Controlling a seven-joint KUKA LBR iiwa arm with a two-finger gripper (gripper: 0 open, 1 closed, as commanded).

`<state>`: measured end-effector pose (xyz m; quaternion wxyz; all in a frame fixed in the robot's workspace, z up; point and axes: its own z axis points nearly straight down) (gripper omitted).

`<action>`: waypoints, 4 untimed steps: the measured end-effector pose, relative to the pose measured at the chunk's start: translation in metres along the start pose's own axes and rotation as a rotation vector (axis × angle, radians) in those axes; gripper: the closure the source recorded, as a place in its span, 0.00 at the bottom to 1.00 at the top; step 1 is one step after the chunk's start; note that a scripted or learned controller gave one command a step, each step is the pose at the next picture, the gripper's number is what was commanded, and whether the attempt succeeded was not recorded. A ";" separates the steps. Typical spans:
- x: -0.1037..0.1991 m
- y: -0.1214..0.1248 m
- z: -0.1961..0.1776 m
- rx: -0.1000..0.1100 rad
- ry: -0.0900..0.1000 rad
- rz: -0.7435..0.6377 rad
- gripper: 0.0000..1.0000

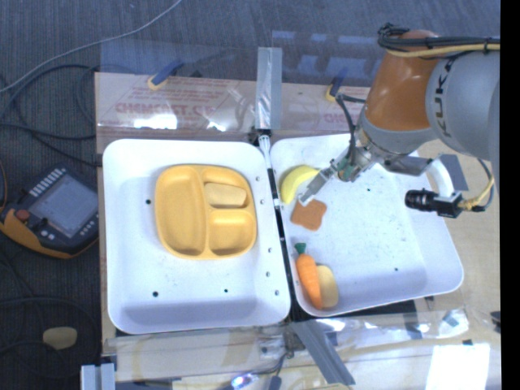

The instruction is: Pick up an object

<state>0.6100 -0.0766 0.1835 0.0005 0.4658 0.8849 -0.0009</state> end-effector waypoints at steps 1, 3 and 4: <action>-0.004 -0.038 0.079 -0.018 -0.014 -0.190 0.00; -0.072 0.021 0.074 -0.018 -0.004 -0.241 1.00; -0.021 0.046 -0.022 -0.003 0.000 -0.047 1.00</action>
